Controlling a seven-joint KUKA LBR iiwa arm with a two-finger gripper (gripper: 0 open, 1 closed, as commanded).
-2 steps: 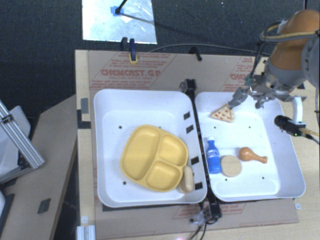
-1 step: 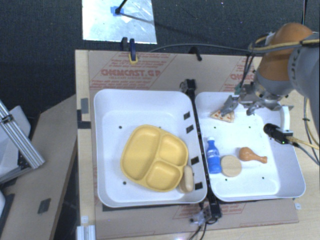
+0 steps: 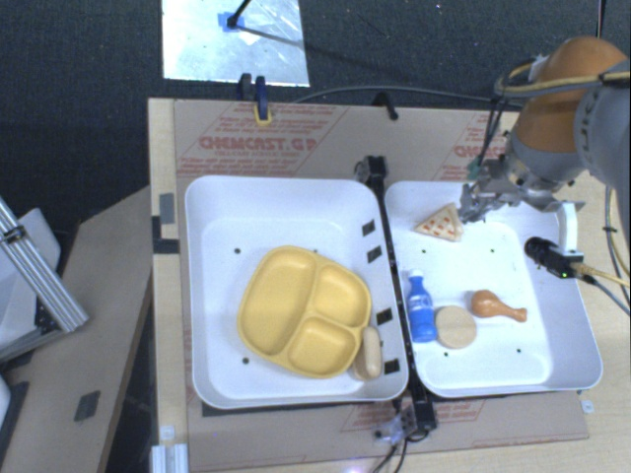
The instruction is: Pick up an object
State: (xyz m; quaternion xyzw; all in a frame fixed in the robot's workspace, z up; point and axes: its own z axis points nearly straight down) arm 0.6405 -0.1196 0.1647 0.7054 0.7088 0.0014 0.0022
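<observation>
Dark carpeted floor around a bench [image 3: 296, 131] topped with printed cardboard, carrying two shallow white bins side by side. Right bin [image 3: 552, 368] holding the candidates: pizza slice [image 3: 440, 225] lying flat at the back-left corner, blue bottle [image 3: 420, 307] lying near the left wall, round tan disc [image 3: 455, 327] touching the bottle's lower end, chicken drumstick [image 3: 497, 308] just right of the disc. Nothing lifted yet; every item resting on the bin floor.

Gripper [image 3: 477, 203] hanging low over the back of the right bin, tips just beside the pizza slice's right corner, apparently aiming at it. Cannot tell whether open or closed; nothing seen between the tips. Arm with orange band [image 3: 572, 72] reaching in from the right.

Judging the task as barely begun: approach made, grasp and lift both remaining. Slice lying thin and flat, likely hard to pinch from above.

Left bin [image 3: 212, 225] holding a yellow divided tray [image 3: 301, 308], with a pale bread roll [image 3: 370, 353] touching its lower right edge. Both well apart from the gripper.
</observation>
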